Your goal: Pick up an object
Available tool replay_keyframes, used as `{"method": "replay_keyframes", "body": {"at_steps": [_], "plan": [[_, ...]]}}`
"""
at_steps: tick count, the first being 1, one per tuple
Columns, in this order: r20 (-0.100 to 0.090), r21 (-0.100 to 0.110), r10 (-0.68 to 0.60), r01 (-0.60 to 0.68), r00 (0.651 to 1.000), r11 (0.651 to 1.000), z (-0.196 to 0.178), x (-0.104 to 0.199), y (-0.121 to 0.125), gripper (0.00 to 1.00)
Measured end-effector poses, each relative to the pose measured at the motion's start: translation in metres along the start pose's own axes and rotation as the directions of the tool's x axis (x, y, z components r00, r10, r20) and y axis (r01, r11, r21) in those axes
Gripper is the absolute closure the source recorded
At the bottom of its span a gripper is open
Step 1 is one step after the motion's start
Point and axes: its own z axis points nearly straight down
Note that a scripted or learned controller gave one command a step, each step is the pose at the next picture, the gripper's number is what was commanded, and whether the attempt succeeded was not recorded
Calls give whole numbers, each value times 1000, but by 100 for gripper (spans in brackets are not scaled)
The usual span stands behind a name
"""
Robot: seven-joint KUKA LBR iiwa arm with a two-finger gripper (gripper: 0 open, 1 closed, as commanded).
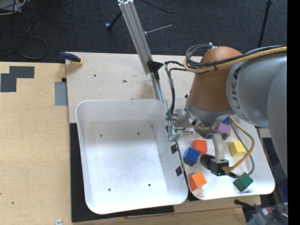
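Several small blocks lie in the right bin [262,184]: a blue cube [191,156], an orange cube [199,146], a second orange cube [197,180], a yellow cube [237,148], a purple block [223,127] and a green block [243,182]. The arm's orange-banded wrist [213,83] hangs over the bin's back left part. Below it, the metal gripper [178,127] sits low by the wall between the bins, just up-left of the blue cube. The wrist hides most of it, and I see no block held.
The left bin [93,125] stands beside the right one. A slanted aluminium bar [140,46] rises behind the bins. A black cable plug [215,165] dangles over the blocks. A small clamp [71,57] lies at the bench's back left.
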Motion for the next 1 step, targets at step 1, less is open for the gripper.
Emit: {"method": "replay_keyframes", "body": {"at_steps": [1], "plan": [[1, -1, 0, 0, 1000, 1000, -1, 46, -5, 100]]}}
